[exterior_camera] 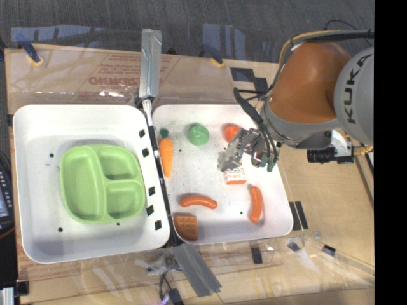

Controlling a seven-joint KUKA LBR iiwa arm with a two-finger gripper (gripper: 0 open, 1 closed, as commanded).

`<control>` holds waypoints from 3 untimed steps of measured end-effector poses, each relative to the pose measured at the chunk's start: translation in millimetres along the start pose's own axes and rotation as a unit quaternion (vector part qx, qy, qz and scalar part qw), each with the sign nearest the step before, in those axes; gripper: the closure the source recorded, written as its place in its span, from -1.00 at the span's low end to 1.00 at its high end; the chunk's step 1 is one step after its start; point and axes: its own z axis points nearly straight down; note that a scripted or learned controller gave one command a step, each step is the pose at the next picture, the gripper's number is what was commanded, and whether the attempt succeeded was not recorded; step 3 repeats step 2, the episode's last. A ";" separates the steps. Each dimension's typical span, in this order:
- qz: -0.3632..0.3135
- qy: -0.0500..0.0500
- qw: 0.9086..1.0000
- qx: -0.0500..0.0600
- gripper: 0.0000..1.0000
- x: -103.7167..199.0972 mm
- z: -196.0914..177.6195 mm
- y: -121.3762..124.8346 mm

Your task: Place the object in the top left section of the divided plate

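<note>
Starting at the left, you see the left bin (25,189) holding the green divided plate (102,183), which sits near the bin's centre; its long section runs down the 9 o'clock side and two smaller sections lie toward 3 o'clock.

Across the divider, in the right bin (280,218), the carrot (166,155) lies against the 9 o'clock wall, green top pointing to 12 o'clock. At 6 o'clock from it, a brown bread-like piece (186,226) rests in the bin's corner, and a sausage (198,202) lies flat just beside it at 1 o'clock. The round green item (198,134) sits near the 12 o'clock wall. A small orange-red item (231,132) lies at 3 o'clock from that, partly covered by the arm's wrist.

The gripper (233,159) hangs over the bin's middle (fingers too blurred to tell if apart or together). A small white and red carton (236,177) lies just below it, at 6 o'clock; you cannot tell whether they touch. A second sausage (255,204) lies upright-wise at 4 o'clock from the carton.
</note>
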 end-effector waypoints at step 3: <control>-0.114 -0.001 0.993 0.000 1.00 -13.4 -10.2 -2.3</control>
